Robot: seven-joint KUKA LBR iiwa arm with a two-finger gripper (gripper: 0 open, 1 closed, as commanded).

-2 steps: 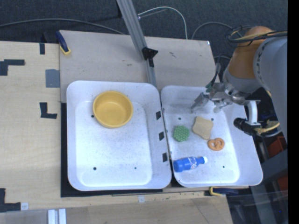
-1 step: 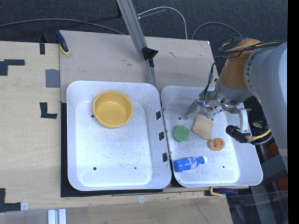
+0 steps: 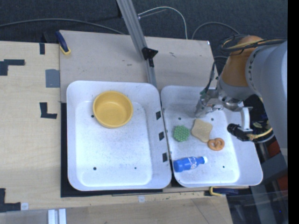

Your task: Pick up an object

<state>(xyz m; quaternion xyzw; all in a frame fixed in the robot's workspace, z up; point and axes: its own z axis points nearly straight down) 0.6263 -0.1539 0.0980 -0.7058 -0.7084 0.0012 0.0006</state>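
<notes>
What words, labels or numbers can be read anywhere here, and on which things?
None can be read.
Small blue plastic bottle with a white cap, lying in the right shallow white bin: a pale label patch, too blurred to read.
Round yellow bowl, left shallow white bin: no markings visible.

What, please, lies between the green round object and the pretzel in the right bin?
In the camera view, the tan bread slice lies between the green round object and the pretzel.

I count two white bins (image 3: 74, 125), one yellow bowl (image 3: 112, 108), one green scrubber (image 3: 181, 133), one slice of bread (image 3: 202, 130), one pretzel (image 3: 216, 144) and one blue bottle (image 3: 188, 163).
</notes>
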